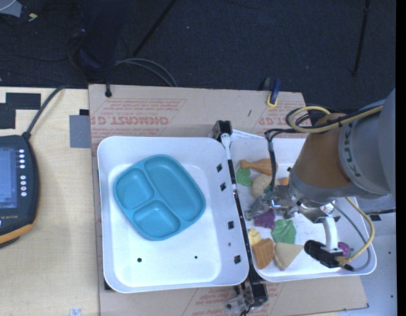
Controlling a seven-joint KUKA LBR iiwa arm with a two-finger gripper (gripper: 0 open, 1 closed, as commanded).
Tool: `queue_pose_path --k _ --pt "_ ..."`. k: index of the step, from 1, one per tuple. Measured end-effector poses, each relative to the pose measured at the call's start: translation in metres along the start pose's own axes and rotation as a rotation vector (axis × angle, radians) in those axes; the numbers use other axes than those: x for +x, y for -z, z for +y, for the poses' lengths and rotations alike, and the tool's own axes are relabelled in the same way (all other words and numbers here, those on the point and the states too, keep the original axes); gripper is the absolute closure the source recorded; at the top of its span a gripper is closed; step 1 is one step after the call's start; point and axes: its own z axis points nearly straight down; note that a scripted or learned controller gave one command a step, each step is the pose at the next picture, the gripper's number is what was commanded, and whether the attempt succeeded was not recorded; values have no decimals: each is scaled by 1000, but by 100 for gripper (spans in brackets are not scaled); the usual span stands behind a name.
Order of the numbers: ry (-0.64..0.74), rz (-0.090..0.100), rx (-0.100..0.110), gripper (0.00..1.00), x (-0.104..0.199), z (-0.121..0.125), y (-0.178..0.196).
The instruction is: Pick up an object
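Observation:
My gripper (261, 207) is low in the right bin (366, 263), near its left wall, with the grey arm and its orange band reaching in from the right. A purple piece (265, 220) lies right under or against the gripper tip. Just above the tip is a beige lump (260, 185). A green piece (285, 232) lies just below and to the right of it. Nothing can be seen held.
Also in the right bin are a green piece (244, 175), an orange-tan piece (261, 166), an orange block (262, 251) and a tan wedge (287, 255). The left bin (117, 262) holds a blue divided plate (159, 196). A control pendant (8, 180) sits at far left.

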Motion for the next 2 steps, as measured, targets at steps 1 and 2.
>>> queue_pose_path --k 1,2 --pt "2 0 -3 0 9 15 3" --pt "-6 0 0 100 7 14 13"
